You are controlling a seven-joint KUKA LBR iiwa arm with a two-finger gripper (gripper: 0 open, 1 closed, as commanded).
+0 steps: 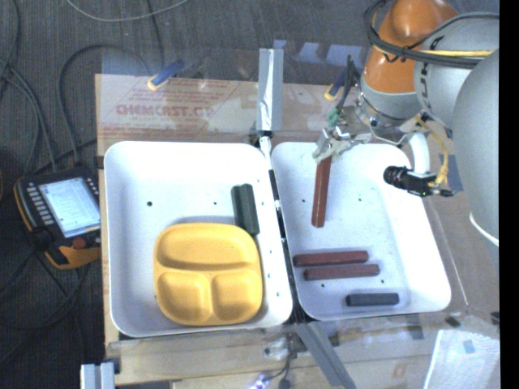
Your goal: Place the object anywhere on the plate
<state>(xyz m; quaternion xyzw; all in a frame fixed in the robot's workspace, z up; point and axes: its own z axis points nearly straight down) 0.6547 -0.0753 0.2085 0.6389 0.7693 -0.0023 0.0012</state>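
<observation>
Brown stick: a long reddish-brown bar (321, 193) hanging almost upright over the far part of the right bin (422, 250), its upper end caught between the pincer's fingers and its lower end pointing toward the bin floor.
Pincer: the metal pincer (330, 147) sits at the top of the brown stick, directly above it, closed narrowly on the stick's upper tip.
Arm: grey links with an orange band (401, 39), reaching in from the right side of the view, over the far right corner of the right bin.
Plate: a yellow plate with three compartments (209, 271) lying on the near half of the left bin (130, 193), well apart from the held stick and across the divide between the two bins.
Dark green block: a short dark bar (245, 208) in the left bin, just beyond the plate's far right corner and touching or nearly touching its rim; which of the two cannot be told.
Other sticks: two reddish-brown bars (331, 258) (341, 272) lying side by side, lengthwise across the near part of the right bin, below the held stick's lower end.
Dark bar: a short dark grey bar (372, 300) near the front wall of the right bin.
Tabletop: a wooden tabletop (162, 112) bearing both bins.
</observation>
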